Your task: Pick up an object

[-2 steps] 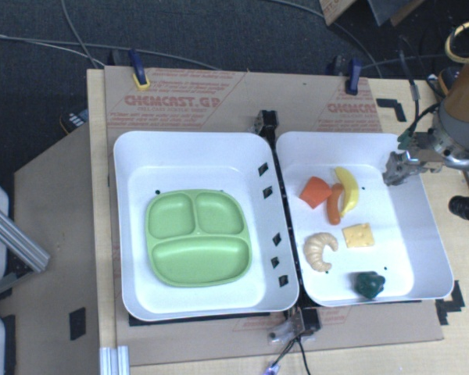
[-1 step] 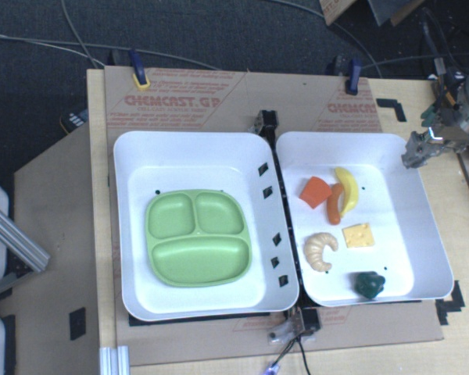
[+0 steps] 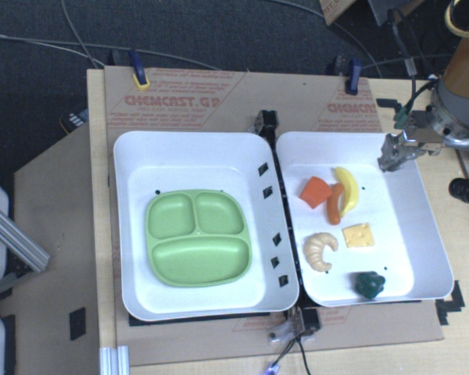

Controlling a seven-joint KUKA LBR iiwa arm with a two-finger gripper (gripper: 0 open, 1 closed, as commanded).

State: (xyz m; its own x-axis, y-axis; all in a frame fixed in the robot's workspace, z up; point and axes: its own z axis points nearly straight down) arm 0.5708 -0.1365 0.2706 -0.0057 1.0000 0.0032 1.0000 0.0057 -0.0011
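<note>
On my feed the left bin (image 3: 133, 162) holds a green tray (image 3: 198, 237) with three compartments, lying flat near the middle. In the right bin (image 3: 422, 233) I see the things to pick from: a croissant (image 3: 321, 251) near the divider, an orange block (image 3: 315, 192) above it, a carrot (image 3: 334, 205) touching a banana (image 3: 346, 186), a cheese cube (image 3: 359, 235) just right of the croissant, and a dark green piece (image 3: 369, 285) near the front rim. The gripper (image 3: 392, 153) sits at the bin's far right corner, well apart from all of them. I cannot tell how its jaws stand; nothing shows between them.
</note>
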